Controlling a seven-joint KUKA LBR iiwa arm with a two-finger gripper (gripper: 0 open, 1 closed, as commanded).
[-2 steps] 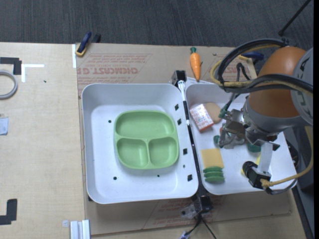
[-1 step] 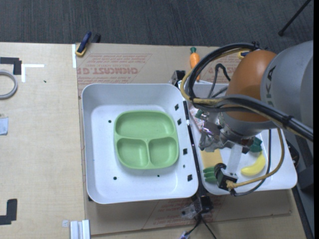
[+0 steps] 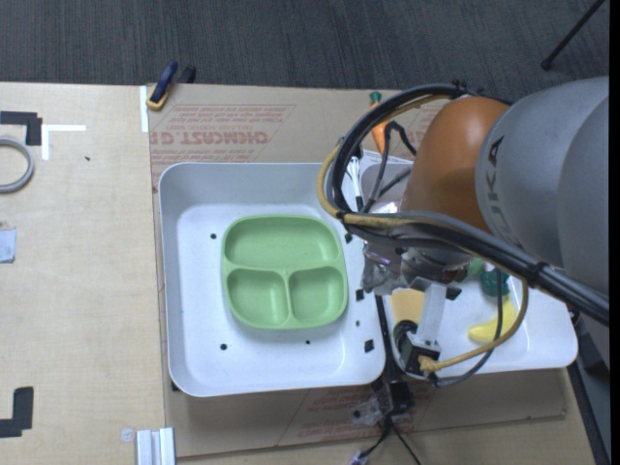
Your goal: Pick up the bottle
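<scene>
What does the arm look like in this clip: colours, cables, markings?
The arm is a fat grey cylinder with dark lettering, ending in a rounded orange band. Black and yellow cables loop around the wrist, over metal and white hardware.

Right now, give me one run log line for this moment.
arm: over right bin | gripper: state unclear | bottle: not identified | left bin: green divided tray

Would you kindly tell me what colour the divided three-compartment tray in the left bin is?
Pale green tray, shown clearly in the camera view.
</scene>
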